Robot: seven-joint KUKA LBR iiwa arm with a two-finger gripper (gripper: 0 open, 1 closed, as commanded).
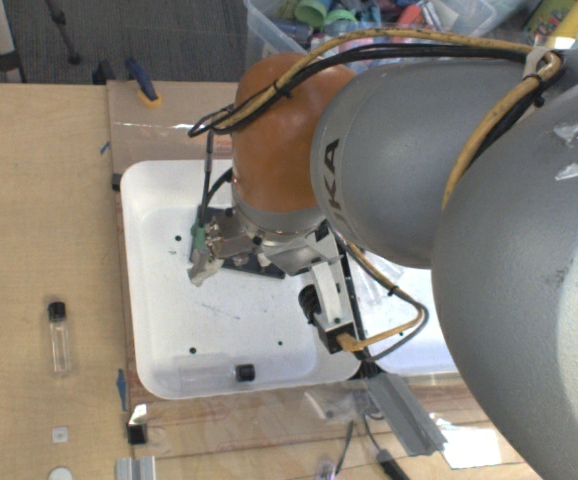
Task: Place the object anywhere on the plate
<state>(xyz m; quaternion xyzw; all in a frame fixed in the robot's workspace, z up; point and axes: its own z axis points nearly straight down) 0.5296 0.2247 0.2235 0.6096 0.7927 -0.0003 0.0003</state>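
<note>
The grey arm (449, 168) reaches over the white bin (169, 358), its jaws low inside.

You see a big grey arm (449, 158) with an orange band (274, 133) and a yellow cable (489, 128). The bin (169, 298) is white. The table (29, 218) is light brown wood.

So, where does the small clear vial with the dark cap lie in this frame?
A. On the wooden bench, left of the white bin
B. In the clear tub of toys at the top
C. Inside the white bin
A: the vial lies on the bare wooden bench, apart from the white bin.
</note>
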